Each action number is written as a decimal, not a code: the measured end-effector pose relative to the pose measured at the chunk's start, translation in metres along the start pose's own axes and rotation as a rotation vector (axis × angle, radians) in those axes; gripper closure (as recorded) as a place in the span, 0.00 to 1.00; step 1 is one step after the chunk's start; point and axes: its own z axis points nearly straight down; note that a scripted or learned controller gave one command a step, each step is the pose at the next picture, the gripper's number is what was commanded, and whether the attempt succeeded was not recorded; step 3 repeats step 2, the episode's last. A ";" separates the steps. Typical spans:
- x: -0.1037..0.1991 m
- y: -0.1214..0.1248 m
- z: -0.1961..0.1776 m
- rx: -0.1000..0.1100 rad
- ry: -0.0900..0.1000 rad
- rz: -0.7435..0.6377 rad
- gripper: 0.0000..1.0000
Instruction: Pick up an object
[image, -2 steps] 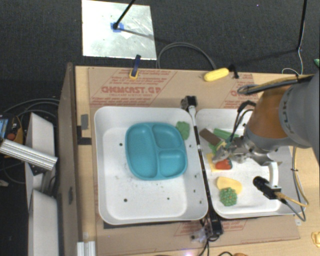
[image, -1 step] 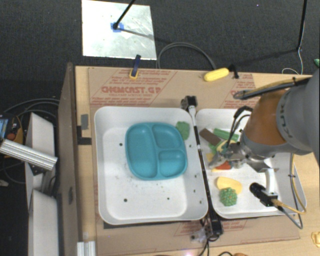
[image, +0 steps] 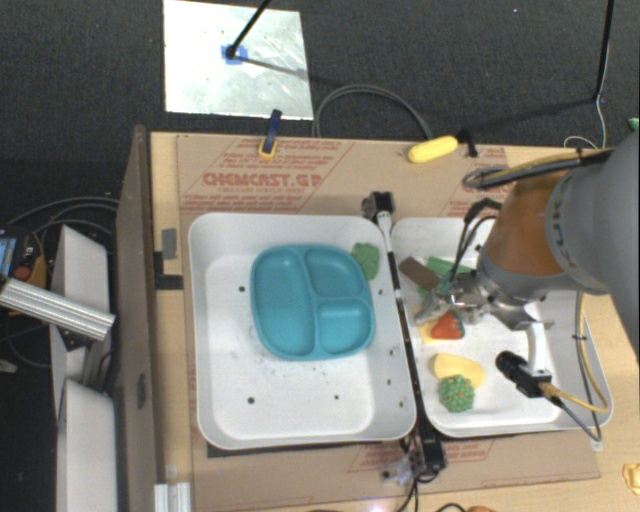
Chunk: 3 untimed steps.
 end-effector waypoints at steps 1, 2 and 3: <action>0.001 -0.012 0.001 0.004 0.000 0.003 0.00; 0.001 -0.010 -0.010 0.002 0.001 0.003 1.00; 0.001 -0.010 -0.010 0.002 0.001 0.003 1.00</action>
